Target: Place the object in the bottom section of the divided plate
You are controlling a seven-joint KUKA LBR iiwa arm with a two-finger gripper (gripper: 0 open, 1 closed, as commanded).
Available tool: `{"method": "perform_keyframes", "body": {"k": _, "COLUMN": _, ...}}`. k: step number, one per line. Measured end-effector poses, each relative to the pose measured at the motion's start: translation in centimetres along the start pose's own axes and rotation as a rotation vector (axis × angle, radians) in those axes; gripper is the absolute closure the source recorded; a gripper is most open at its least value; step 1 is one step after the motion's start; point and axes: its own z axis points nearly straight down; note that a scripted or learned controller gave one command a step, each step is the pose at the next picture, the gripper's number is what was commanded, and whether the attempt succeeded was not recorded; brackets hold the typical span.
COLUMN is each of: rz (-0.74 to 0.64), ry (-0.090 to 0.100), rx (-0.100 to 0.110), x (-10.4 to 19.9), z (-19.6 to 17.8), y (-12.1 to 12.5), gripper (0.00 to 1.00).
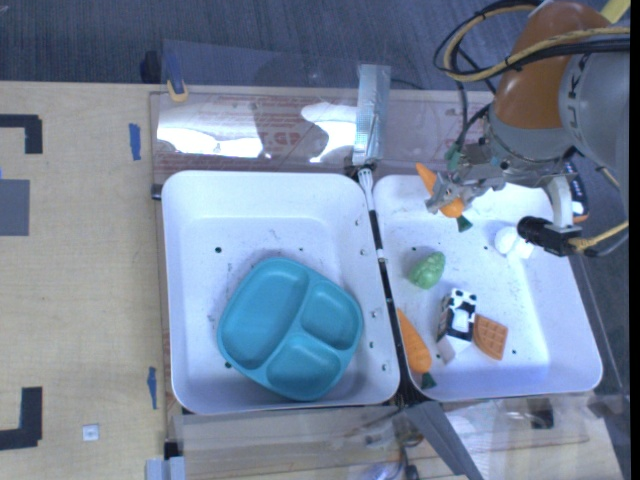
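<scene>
The divided plate (290,326) is lying bare in the left bin (200,218), well away to the left of the claw (452,196) and nearer the camera, so nothing has reached its bottom section yet and the carry and the drop are both left to do. The claw is working at the far edge of the right bin (570,368), right over a small orange carrot-like piece (440,190) that is sitting at its tip. That piece is probably the object being picked, but whether the claw is wide, narrow or gripping it cannot be told, because the wrist is covering the contact.

Nearer the camera than the claw, a green lump (427,269), a black-and-white toy (459,315), a waffle-like piece (490,336) and a larger carrot (414,340) are lying loose. A white egg-like thing (507,239) is sitting just to the claw's right.

The arm is reaching in from the right, its orange band (545,63) hanging above the bin's far corner, with the wrist angling down and leftward.
</scene>
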Motion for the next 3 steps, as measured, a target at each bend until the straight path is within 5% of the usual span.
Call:
{"method": "perform_keyframes", "body": {"k": 2, "rz": -0.235, "ry": 0.003, "rx": 0.001, "x": 12.6, "z": 0.1, "y": -9.4, "gripper": 1.0}}
{"method": "perform_keyframes", "body": {"k": 3, "rz": -0.083, "ry": 0.004, "rx": 0.004, "x": 18.7, "z": 0.1, "y": -14.2, "gripper": 1.0}}
